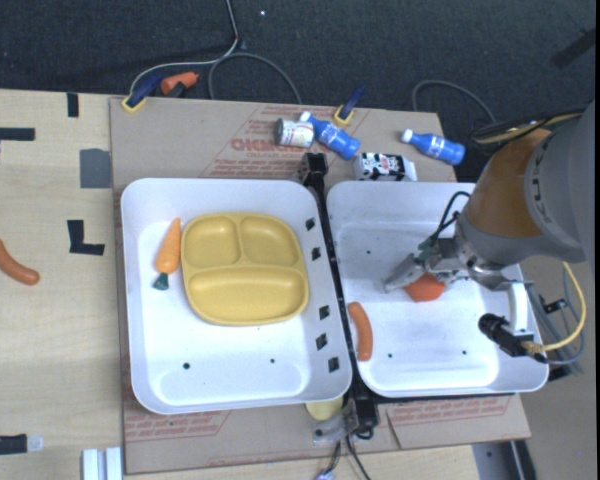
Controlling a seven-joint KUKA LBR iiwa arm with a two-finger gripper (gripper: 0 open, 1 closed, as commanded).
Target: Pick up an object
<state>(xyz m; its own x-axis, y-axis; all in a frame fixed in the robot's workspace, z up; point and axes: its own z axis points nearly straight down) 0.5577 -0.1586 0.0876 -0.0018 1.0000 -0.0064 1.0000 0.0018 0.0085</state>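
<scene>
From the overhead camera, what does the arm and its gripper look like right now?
The arm is bulky and rounded, grey, with a wide orange band above the wrist. A thin dark cable loops by the wrist. The gripper is a small grey metal piece with two slim fingers. A black fitting with a yellow cable sits beside the arm.

No word can be read in full. The brown cardboard sheet (250,148) under the bins carries red printed lettering, up and left of the gripper (405,278), too faint and slanted to make out. The small black-and-white carton (385,167) above the gripper seems to bear print, though it is illegible.
</scene>
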